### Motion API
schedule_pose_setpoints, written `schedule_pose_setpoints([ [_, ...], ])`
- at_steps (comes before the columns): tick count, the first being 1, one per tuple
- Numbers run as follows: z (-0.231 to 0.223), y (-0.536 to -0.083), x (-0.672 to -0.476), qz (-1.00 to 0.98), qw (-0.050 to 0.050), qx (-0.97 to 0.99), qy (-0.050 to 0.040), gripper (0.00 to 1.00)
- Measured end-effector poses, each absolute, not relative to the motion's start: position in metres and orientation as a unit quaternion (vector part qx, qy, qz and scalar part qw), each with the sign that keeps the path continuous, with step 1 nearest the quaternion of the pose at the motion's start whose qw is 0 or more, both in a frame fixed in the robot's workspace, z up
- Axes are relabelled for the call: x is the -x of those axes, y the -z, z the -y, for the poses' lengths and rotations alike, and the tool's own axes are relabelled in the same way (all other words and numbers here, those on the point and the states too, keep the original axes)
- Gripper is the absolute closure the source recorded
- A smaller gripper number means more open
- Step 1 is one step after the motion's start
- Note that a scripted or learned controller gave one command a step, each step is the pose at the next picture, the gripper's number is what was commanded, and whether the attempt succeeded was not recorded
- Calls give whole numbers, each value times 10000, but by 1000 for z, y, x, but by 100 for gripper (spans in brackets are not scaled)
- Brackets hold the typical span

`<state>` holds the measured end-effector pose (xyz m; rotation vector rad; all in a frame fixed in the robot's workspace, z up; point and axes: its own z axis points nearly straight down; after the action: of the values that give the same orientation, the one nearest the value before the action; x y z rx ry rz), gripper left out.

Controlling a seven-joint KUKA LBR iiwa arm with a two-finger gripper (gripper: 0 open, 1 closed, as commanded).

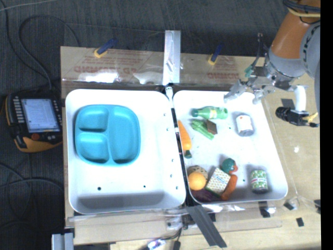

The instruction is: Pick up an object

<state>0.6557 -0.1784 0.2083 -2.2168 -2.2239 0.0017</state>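
Note:
My gripper [244, 92] hovers over the back edge of the right bin [273, 139], its fingers spread open with nothing between them. Just below it in that bin lie a green bottle [208, 112] on its side and a white can [243, 125]. An orange carrot [184, 137] rests along the bin's left wall. At the front sit an orange [196, 182], a patterned box [218, 180], a red sausage [231, 186] and a green-labelled can [258, 179].
The left bin [83, 191] holds a blue divided plate [107, 133]. A green pod [203, 128] lies under the bottle. A teal and red toy [228, 165] sits by the box. A handheld pendant [34, 120] lies left of the bench.

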Motion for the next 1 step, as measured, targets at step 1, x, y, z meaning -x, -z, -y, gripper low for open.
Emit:
schedule_pose_setpoints([
  [1,194,-195,-669,7277,-10,6859,-24,0],
])
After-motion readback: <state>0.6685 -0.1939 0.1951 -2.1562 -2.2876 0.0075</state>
